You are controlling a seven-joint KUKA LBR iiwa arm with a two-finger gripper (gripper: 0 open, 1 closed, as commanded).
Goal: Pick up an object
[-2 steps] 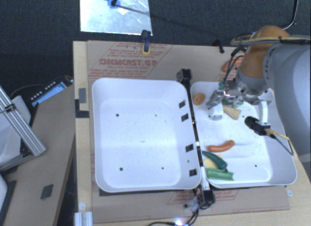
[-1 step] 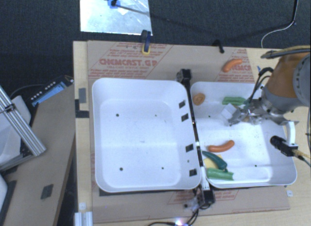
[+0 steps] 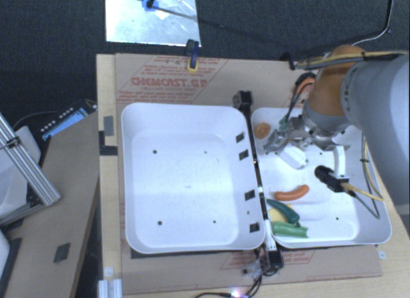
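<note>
**Position.** The pincer (image 3: 280, 140) is low over the far left part of the right bin (image 3: 334, 221), close to the wall that bin shares with the left bin (image 3: 186, 181). Whether the pincer is spread or pressed together cannot be told from this view, and nothing is seen pinched in it.

**Candidate objects.** All lie in the right bin.
- A white block (image 3: 294, 157) lies just beside the pincer, toward the bin's middle.
- An orange disc (image 3: 261, 130) sits near the far left corner.
- An orange sausage (image 3: 292, 193) lies near the middle of the left side.
- A yellow piece (image 3: 275, 214) and green pieces (image 3: 289, 229) are bunched at the near left corner.

**Fault conditions.**
- The pincer stands between the disc and the white block. Closing here probably catches neither and yields an empty grasp.
- Descent this near the shared wall may strike the wall or the bin floor.
- The white block looks smooth. An off-centre pinch could squeeze it sideways out of reach.
- The disc appears flat and may offer too little height to grip.
</note>
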